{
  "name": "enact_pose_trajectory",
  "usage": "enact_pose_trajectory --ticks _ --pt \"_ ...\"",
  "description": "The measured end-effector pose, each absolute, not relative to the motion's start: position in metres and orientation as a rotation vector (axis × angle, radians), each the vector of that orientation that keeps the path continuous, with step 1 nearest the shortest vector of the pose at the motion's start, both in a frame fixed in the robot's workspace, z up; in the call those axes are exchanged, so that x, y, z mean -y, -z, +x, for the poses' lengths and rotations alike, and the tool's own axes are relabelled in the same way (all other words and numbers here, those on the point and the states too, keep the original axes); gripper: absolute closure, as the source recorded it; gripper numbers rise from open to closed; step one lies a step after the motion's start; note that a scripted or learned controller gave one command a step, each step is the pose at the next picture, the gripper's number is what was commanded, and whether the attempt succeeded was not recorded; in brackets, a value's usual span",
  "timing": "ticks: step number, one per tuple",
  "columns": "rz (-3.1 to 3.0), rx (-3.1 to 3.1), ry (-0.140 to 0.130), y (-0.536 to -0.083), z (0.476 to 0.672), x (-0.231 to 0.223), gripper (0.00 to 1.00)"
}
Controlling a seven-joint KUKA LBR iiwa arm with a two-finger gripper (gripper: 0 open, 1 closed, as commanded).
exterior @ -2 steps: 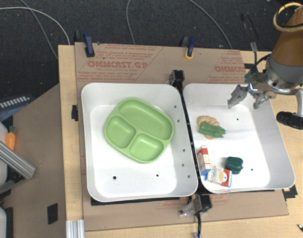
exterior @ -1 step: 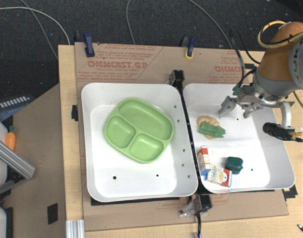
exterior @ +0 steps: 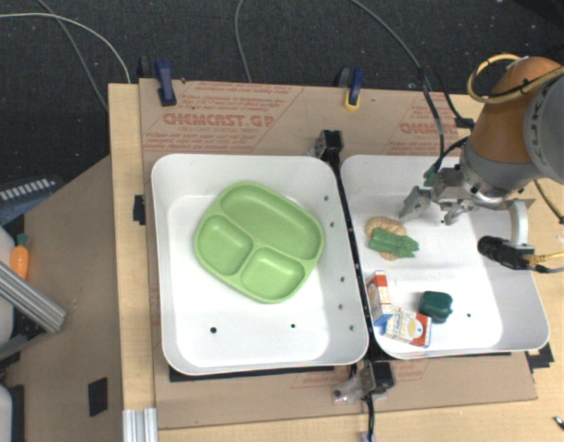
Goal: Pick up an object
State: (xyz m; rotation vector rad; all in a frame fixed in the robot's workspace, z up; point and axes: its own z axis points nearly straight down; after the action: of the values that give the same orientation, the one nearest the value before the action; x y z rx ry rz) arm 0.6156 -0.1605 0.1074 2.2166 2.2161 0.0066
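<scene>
On the bench stand two shallow white bins side by side. The left bin [exterior: 171, 247] holds a green plate [exterior: 259, 241] with three compartments, lying flat near the middle. The right bin [exterior: 512, 311] holds several small things. A green toy [exterior: 393, 244] lies in the left part of this bin, near the divider between the bins; its long axis runs almost left to right, a little tilted, with the right end slightly lower. Just behind it, touching it, is a small beige piece [exterior: 381, 225]. Nearer to the front edge lie a colourful small package [exterior: 399, 320], with its long axis running from back-left to front-right, and a dark green block [exterior: 437, 304] just beside it on the right. The arm [exterior: 512, 127] reaches in from the right, and the gripper [exterior: 434, 198] hangs over the back part of the right bin, to the right of the green toy and apart from it. Its two fingers are spread apart and nothing is between them.
</scene>
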Motion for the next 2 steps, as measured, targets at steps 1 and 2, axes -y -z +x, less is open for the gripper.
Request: enact_pose_trajectory --ticks 1,2 --pt "2.219 -2.22 -0.003 -0.114 0.614 0.16 1.0" --pt "2.218 -2.218 -0.005 -0.175 0.613 0.167 1.0"
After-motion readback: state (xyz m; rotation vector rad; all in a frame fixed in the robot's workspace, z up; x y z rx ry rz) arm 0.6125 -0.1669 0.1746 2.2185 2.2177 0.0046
